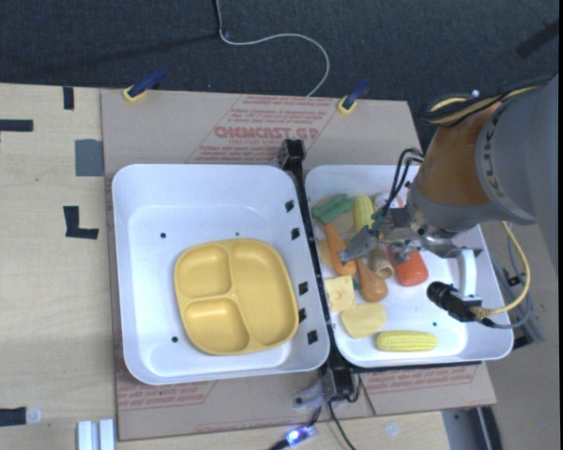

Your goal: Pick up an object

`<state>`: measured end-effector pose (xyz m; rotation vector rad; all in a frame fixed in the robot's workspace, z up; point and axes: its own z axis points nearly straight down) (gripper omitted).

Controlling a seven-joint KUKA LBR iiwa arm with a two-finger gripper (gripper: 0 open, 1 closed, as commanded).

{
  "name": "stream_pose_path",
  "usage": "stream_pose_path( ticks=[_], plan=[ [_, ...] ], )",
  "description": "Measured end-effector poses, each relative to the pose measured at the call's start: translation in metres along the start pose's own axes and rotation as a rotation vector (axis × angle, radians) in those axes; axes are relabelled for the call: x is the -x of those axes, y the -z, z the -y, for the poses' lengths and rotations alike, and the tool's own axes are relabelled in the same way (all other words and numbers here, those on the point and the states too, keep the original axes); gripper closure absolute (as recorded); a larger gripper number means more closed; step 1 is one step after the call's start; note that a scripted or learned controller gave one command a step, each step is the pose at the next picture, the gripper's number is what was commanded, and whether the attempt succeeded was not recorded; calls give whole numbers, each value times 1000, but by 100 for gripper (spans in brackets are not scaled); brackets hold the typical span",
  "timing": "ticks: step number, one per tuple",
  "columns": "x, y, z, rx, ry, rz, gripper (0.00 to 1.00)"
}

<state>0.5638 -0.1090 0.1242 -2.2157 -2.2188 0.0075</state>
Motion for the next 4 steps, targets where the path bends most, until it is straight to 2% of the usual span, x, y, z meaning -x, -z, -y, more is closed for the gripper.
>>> stream_pose_path(
  ticks=[1,2,3,4],
  plan=[
    [-1,-42,0,6,1,2,0],
    [-1,-30,0,5,1,1,100],
    [6,24,7,10,-2,2,100],
    [-5,74,4,11,1,1,100]
  ],
)
